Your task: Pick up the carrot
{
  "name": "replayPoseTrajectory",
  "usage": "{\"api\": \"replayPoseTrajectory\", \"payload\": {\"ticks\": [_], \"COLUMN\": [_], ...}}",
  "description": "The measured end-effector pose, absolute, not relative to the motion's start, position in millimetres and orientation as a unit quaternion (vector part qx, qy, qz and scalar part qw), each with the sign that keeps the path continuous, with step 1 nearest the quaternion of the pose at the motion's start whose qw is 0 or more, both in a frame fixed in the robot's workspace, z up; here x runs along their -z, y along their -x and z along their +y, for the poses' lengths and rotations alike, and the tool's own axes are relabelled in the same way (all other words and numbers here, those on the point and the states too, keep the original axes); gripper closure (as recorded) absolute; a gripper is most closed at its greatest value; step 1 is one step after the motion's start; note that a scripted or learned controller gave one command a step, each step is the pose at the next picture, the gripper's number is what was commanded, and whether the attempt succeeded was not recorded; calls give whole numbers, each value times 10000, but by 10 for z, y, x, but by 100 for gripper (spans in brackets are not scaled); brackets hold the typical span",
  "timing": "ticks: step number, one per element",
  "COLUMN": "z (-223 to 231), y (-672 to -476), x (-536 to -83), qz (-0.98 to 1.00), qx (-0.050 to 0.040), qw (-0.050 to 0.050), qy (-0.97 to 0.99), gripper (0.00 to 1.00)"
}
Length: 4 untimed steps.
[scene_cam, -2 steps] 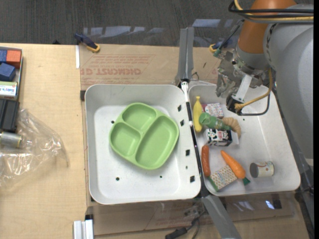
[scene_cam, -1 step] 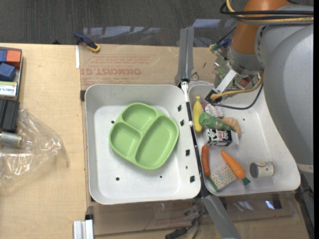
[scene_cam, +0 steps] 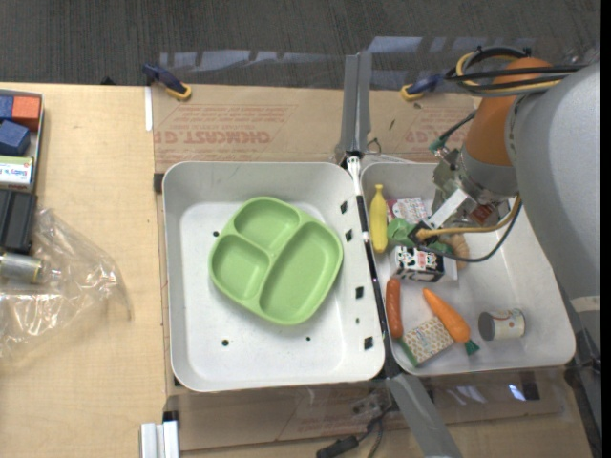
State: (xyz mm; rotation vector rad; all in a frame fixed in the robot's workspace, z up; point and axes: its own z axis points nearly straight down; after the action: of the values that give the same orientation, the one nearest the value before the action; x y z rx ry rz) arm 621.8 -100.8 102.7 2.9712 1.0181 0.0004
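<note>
**Carrot lies loose in the right bin, arm over the bin's rear half**

From my feed, the carrot (scene_cam: 447, 315) lies flat in the front half of the right bin (scene_cam: 535, 284). It is set at a slant, with its green stub pointing to the front right corner. It is clear of the arm (scene_cam: 492, 141), and nothing is gripping it.

A tan, grid-patterned square (scene_cam: 427, 339) lies just beside the carrot on its left. Past that, a slim red-orange stick (scene_cam: 393, 306) runs along the bin's left wall. A small grey cup (scene_cam: 501, 324) lies on its side to the carrot's right, apart from it. Just behind the carrot sits a black-and-white carton (scene_cam: 420, 260).

The arm comes in from the right, and its wrist hangs over the rear half of this bin, close to the carton and a red-and-white packet (scene_cam: 410, 208). I cannot tell whether the jaws are apart or together, because the wrist hardware covers them.

A banana (scene_cam: 379, 218) lies against the left wall at the rear. The left bin (scene_cam: 191, 351) carries a green divided plate (scene_cam: 277, 260). Far left on the surface (scene_cam: 86, 160) I see a crumpled clear bag (scene_cam: 57, 275).
</note>
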Motion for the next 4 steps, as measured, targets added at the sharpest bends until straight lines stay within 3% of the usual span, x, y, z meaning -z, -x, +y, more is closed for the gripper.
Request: {"api": "replayPoseTrajectory", "payload": {"ticks": [1, 2, 3, 4], "z": [-1009, -1216, -1524, -1289], "y": [-6216, -6324, -6538, -6250], "x": [-1024, -1011, -999, -924], "qz": [3241, 4700, 5325, 7364], "qx": [2, -55, -42, 0], "qw": [3, 47, 58, 5], "qy": [-9460, -8826, -8464, -6765], "gripper": [0, 0, 0, 0]}}
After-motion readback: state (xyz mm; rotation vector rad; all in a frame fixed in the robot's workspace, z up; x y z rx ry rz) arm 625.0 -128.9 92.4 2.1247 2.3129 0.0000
